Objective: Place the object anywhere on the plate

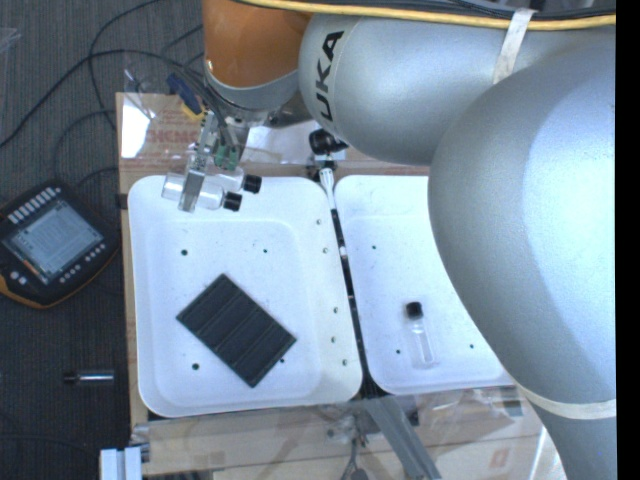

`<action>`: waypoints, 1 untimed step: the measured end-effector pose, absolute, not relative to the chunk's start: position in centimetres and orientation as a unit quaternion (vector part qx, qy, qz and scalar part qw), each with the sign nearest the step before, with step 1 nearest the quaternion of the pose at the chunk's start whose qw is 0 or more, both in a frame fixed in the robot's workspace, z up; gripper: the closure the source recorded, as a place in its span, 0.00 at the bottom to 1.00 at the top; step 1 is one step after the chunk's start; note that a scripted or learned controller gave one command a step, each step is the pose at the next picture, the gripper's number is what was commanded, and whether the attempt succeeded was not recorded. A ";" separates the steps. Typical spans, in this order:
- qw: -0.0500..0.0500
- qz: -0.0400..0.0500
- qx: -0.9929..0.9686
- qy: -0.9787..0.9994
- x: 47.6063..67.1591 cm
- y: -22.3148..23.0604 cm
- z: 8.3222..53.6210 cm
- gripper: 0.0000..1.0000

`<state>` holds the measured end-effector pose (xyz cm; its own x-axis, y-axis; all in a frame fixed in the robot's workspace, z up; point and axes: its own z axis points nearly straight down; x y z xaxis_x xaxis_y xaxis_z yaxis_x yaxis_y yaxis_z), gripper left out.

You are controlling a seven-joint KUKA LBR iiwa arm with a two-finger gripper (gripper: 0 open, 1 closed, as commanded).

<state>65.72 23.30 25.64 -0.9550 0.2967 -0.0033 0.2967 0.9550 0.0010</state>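
A dark ribbed rectangular plate (236, 329) lies flat and turned at an angle in the lower middle of the left bin (160, 388). A small clear vial with a black cap (418, 336) lies in the right bin (385, 228), close to the big grey arm link. My gripper (207, 186) hangs over the far left corner of the left bin, well above the plate in the view and far from the vial. Nothing shows in it.
The thick grey arm (480, 118) with its orange band covers the upper right and much of the right bin. A teach pendant (50, 243) and cables lie on the dark floor to the left of the bench.
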 end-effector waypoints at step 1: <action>0.002 0.001 0.017 1.000 61.6 23.4 32.9 1.00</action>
<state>61.60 23.36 32.94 -0.9994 0.0331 -0.0034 0.0331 0.9995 0.0012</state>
